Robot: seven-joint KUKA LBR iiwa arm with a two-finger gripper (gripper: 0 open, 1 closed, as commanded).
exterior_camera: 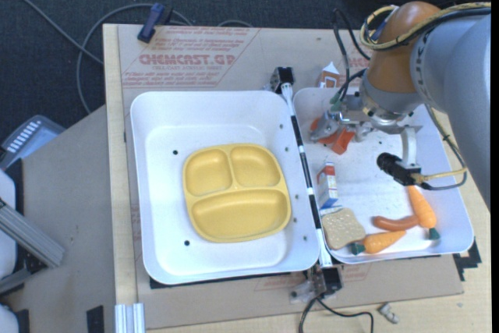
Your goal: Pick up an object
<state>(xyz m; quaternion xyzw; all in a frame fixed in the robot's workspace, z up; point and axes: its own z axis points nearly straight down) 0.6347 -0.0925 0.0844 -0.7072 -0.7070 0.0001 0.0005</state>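
The hand (337, 123) hangs right by a red-orange piece (341, 141) near the right bin's (363, 194) far left corner. I cannot tell whether the hand is apart or together. It should centre over the piece, keep off the bin wall, and only then close.

The right bin (365, 174) holds 6 small things. A red-orange piece (341, 140) lies in its far left part, its shape hard to tell. A small red-and-white carton (329, 182) lies along the left wall. In front of it, a tan slice of bread (343, 228) lies flat. A carrot (383, 241) lies beside the bread, its green end touching the slice. A reddish sausage (392, 222) lies just behind that carrot, and a 2nd carrot (422, 207) slants at the sausage's right end.
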